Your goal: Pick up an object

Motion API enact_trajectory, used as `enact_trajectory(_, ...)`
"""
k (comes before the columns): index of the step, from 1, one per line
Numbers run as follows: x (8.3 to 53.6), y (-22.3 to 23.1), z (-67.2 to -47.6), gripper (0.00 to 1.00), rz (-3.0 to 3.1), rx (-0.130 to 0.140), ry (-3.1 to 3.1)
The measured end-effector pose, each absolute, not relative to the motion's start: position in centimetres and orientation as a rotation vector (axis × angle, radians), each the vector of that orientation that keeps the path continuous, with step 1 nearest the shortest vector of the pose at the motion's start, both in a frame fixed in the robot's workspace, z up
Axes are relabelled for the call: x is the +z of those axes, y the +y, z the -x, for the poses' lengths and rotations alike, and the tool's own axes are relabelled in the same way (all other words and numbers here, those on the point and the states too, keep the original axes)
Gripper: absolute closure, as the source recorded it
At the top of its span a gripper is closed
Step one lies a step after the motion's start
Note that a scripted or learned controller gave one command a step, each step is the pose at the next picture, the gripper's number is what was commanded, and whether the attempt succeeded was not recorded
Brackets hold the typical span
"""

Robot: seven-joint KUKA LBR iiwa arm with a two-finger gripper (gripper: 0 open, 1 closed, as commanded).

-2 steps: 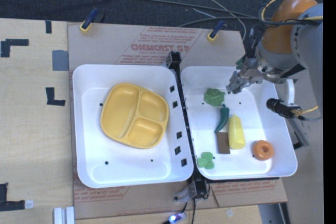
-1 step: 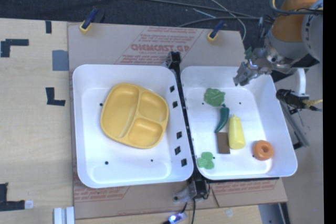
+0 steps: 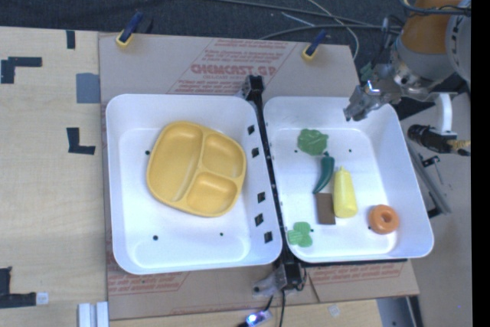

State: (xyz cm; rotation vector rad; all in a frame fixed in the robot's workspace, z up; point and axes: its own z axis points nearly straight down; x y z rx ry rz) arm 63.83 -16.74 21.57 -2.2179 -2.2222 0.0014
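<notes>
On the left, the left bin (image 3: 122, 165) holds a yellow divided plate (image 3: 196, 168), lying flat near the middle of the bin floor with its three compartments facing up. Just right of the black divider between the bins, the right bin (image 3: 409, 188) holds the loose items. A small green piece (image 3: 299, 235) sits near its front left corner. Further back lies a green leafy toy (image 3: 312, 141), and just in front of it a dark green pepper (image 3: 325, 173) slants down toward a brown block (image 3: 325, 208). A yellow corn-like piece (image 3: 344, 193) lies lengthwise, touching the brown block's right side. An orange ring (image 3: 383, 219) rests apart from these, near the front right corner. At the back right corner of this bin, the gripper (image 3: 360, 109) hangs over the rim, well apart from every item, with nothing visible between its tips; whether it is spread or closed cannot be told from here.
</notes>
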Motion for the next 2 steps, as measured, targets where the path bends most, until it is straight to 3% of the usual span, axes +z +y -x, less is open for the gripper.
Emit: enact_trajectory(2,23.3,-5.9,-62.3,1.00,2.211,0.002,-2.226)
